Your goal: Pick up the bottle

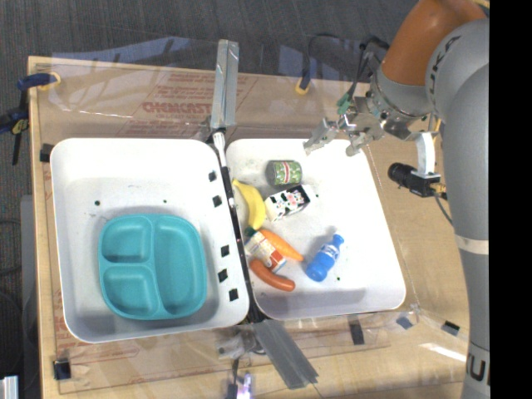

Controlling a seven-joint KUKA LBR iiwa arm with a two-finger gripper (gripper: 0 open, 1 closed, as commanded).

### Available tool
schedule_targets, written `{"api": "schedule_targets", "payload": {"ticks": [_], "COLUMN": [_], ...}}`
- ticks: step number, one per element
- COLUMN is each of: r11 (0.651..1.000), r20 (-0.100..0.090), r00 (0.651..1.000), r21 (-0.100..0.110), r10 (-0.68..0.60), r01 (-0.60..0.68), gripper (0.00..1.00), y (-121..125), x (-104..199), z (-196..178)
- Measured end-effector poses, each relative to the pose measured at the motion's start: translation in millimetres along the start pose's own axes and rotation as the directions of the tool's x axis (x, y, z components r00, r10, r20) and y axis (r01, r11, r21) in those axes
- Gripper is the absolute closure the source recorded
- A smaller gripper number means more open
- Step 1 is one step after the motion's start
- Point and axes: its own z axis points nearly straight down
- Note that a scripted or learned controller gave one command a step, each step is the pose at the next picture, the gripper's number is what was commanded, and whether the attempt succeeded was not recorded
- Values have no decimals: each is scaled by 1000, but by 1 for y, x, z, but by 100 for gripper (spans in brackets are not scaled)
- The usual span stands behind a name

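A small blue bottle (324,258) with a white cap lies on its side in the right bin (366,223), toward the front right. My gripper (337,138) hovers over the bin's far edge, well behind the bottle and apart from it. Its two fingers are spread, with nothing between them.
The right bin also holds a green can (284,172), a banana (250,204), a black-and-white carton (288,200), a carrot (277,244) and a red sausage (273,278). A teal divided plate (153,265) lies in the left bin (75,181).
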Motion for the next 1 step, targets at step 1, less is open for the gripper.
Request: {"api": "schedule_targets", "payload": {"ticks": [1], "r11": [995], "r20": [0], "r00": [995], "r21": [-1], "r10": [-95], "r01": [95], "gripper": [0], "y": [-49], "x": [-1], "z": [32]}}
